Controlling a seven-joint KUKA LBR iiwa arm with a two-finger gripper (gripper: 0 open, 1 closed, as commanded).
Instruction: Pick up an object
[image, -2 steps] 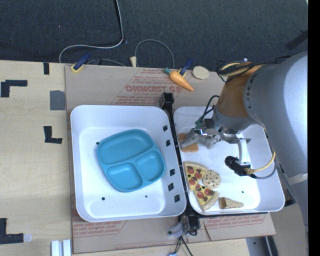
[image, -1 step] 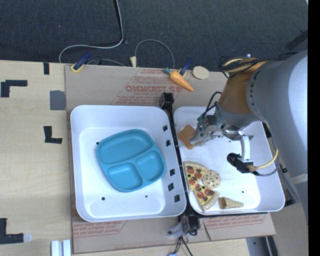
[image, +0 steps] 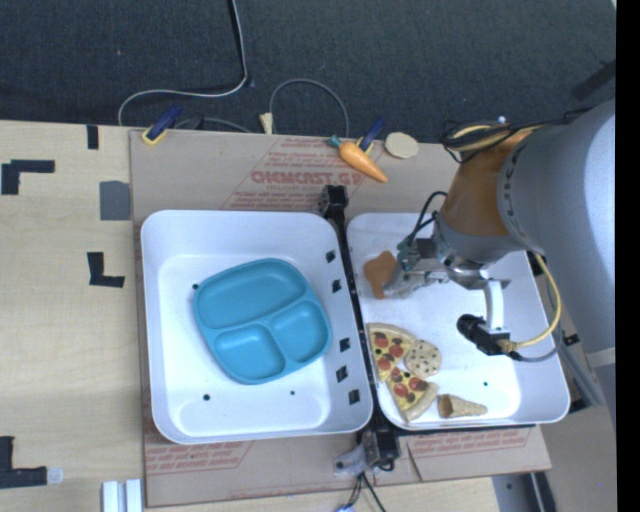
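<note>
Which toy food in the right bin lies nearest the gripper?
The brown piece, directly beside the gripper; the pizza slice and small wedge lie farther down.

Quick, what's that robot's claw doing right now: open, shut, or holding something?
Gripper: down in the right white bin, beside a small brown block; open or shut cannot be told.

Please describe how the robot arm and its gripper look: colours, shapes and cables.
The arm is thick, rounded and grey, with an orange band above the wrist. The gripper is small, grey metal. Black and yellow cables loop beside the wrist, ending at a black plug.
</note>
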